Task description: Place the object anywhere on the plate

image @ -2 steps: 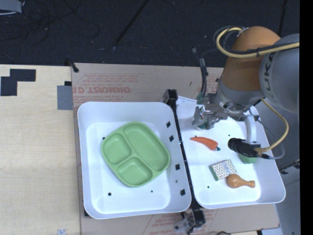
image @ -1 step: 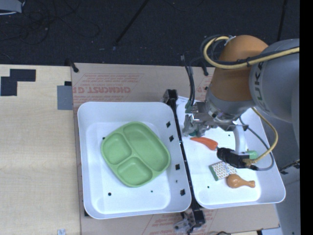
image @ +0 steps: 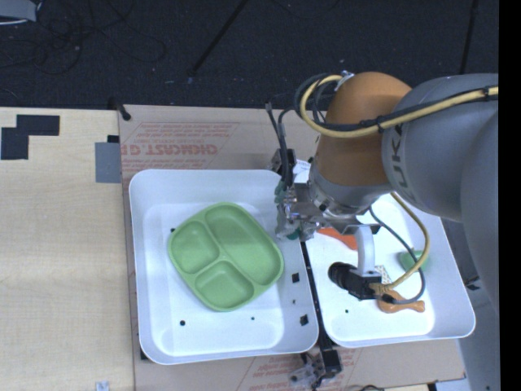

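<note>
Reading mirrored, illegible red print (image: 175,147) on cardboard (image: 203,137) behind plate (image: 224,255).

The cardboard sheet (image: 195,141) under the bins carries red printing above the left bin, seen upside down; it appears to read "GEMCRAFT", though the letters are uncertain. Further red printing at the sheet's lower edge is too small to read.

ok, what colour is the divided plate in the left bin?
Light green, all three compartments alike. The light green divided plastic plate shows best in the camera view, lying in the shallow white left bin.
</note>
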`<state>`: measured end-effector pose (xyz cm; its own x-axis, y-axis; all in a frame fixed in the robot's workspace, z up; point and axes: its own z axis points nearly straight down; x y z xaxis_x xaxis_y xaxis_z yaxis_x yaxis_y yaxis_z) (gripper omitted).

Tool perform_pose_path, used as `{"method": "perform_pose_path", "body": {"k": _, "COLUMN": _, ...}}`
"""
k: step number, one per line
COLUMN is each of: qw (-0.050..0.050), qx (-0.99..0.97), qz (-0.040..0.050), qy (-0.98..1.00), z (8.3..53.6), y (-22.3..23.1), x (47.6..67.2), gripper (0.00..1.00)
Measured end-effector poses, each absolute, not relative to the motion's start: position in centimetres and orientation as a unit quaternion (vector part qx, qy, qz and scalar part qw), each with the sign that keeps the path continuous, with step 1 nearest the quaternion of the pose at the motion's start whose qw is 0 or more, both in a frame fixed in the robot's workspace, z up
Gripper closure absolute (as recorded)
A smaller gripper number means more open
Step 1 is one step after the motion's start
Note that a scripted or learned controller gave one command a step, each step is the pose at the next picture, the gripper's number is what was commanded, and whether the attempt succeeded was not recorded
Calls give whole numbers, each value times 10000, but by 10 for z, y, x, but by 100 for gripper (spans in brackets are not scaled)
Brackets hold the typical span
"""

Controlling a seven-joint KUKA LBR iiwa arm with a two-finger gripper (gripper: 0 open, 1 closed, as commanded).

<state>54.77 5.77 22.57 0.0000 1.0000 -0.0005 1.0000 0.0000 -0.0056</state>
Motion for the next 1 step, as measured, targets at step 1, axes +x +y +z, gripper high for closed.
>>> {"method": "perform_pose_path", "body": {"k": 1, "qw": 21, "qx": -7069, "qz": 21, "qy": -7074, "z": 220, "y": 113, "x": 530, "gripper": 100}}
